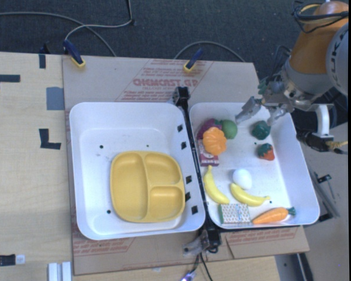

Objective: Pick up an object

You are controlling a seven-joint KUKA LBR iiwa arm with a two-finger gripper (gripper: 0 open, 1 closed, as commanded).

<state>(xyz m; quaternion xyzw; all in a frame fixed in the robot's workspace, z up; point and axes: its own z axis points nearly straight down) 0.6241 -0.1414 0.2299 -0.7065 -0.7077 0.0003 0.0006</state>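
Gripper: the gripper [261, 113] hangs over the far side of the right bin [298, 157]. Its two grey fingers [245, 110] are spread apart, and nothing is between them.
Landmark: I use the dark green toy [260, 130] to say where things are.
Dark green toy: it sits on the bin floor, just under the gap between the fingers. It looks like the thing to pick up, but I am only guessing.
Red toy: a small red strawberry [265, 151] lies just in front of the dark green toy.
Green ball: a light green round fruit [228, 129] sits to the left of the dark green toy, touching an orange fruit [214, 141].
Other food: a white egg [241, 177], two bananas [248, 196] and a carrot [272, 215] lie well in front of the dark green toy.
Yellow plate: a yellow plate [147, 186] sits in the left bin [82, 157], far left of the dark green toy.
What could go wrong: the dark green toy is small and round, so it may slip out when the fingers close.
Another worry: the toy is near the bin's far wall, so a finger may bump that wall on the way down.
One more: if the fingers come down a bit off, they may push the toy away or close on air.
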